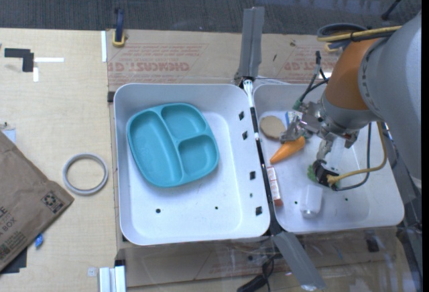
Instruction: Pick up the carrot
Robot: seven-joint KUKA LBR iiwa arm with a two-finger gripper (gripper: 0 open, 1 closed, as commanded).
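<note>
The orange carrot [288, 149] lies in the right bin [362, 217], near its left wall, with its tip pointing down-left. My gripper [299, 128] is low in that bin, right at the carrot's thick upper end, and seems to touch it. The grey arm with its orange band [352, 76] comes down from the upper right and hides the back of the bin.
A tan round disc [272, 126] lies just left of the gripper. A red-and-white tube [273, 185] rests along the bin's left wall, with a clear object [310, 202] and a small green piece [314, 171] close by. A blue divided plate [174, 143] sits in the left bin [134, 217].
</note>
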